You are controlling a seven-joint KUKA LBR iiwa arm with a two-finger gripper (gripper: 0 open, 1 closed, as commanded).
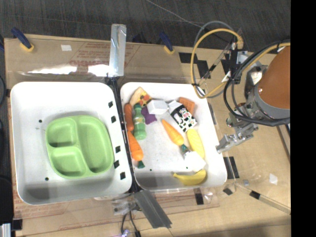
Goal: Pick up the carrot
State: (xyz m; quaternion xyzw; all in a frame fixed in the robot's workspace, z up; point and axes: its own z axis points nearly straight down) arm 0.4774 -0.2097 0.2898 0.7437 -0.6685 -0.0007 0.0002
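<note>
Bench (44, 48): 2 white bins side by side, arm (276, 83) off the right bin's right rim.

Left bin (24, 98): 1 green divided plate (79, 144), 3 compartments, near the middle.

Right bin (210, 127): crowded with toy food. Along its left wall, a carrot (136, 149) with its long axis parallel to that wall, leaf end toward the near edge. Mid-bin, a second carrot (173, 131) lying diagonally, tip toward the far-left corner, butt toward the near-right. A green bottle (139, 124) just beside the left carrot, a purple piece (149, 115) next to it. A black-and-white carton (182, 117) touching the mid carrot's far side. A yellow piece (195, 141) on its right, a banana (190, 177) along the near edge.

Gripper (236, 135): outside the bin, just past the right rim, above bare bench. I cannot tell how its tips stand; nothing is visibly in them.

Key relation: both carrots lie to the gripper's left, across the rim. The mid carrot is nearer, so I'd judge it the likelier target. Its diagonal axis means the wrist needs turning so the close goes across the width.

Hard to read: orange items near the far edge and left wall may be more carrots. The mid carrot's butt end is crowded by the yellow piece.
</note>
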